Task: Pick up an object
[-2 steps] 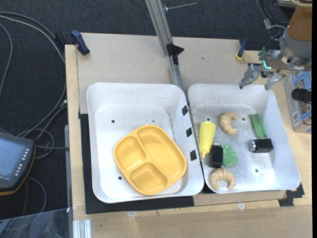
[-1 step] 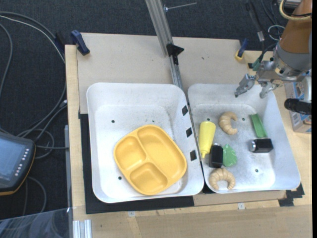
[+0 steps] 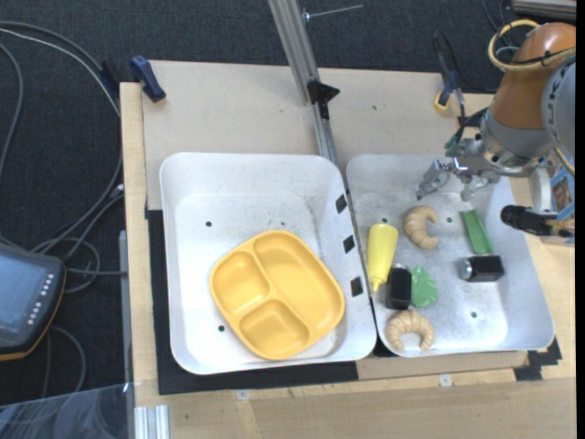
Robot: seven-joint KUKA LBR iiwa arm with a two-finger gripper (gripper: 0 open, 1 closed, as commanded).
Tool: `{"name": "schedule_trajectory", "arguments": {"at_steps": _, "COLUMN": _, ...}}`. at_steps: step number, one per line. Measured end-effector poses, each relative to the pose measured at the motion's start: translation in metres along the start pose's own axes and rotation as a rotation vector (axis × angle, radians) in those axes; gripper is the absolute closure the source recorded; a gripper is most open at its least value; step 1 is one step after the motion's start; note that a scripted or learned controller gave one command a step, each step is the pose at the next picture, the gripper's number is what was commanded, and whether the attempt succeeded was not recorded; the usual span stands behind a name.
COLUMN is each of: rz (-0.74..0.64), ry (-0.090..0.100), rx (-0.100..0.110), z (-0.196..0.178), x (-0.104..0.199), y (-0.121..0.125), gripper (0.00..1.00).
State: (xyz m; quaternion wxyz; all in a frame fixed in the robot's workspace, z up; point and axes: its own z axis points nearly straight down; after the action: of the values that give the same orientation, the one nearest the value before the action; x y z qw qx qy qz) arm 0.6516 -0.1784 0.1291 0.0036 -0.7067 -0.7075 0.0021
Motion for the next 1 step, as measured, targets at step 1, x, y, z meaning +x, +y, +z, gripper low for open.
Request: {"name": "schedule_trajectory", "arguments": {"at_steps": 1, "rz": 0.000, "ry": 0.000, "rx": -0.001, "z": 0.0390, "x": 0.0009, "y": -0.0005, "gripper": 0.00}}
